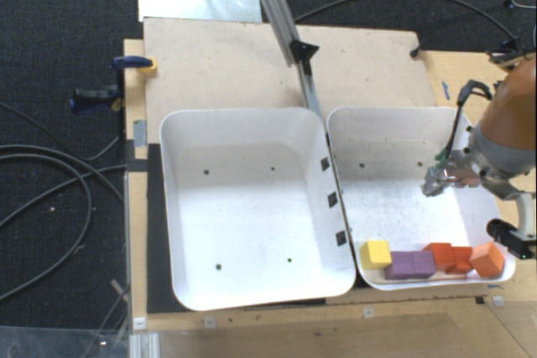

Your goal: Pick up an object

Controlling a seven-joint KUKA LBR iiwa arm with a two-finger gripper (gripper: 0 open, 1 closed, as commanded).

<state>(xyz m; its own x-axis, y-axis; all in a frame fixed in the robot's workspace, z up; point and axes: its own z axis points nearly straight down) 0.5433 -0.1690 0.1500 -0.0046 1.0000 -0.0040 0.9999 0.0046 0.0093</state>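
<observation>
Along the right bin's (394,148) near wall lie yellow (375,253), purple (410,264) and orange blocks (460,258), so the tool (438,179), jaw state indiscernible, hovering above, risks striking the wall.

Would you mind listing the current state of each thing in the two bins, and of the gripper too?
yellow block: lying at the right bin's near edge
purple block: lying beside the yellow block, not gripped
orange blocks: clustered in the near right corner
left bin: holds no blocks
gripper: above the right bin, holding nothing visible
</observation>
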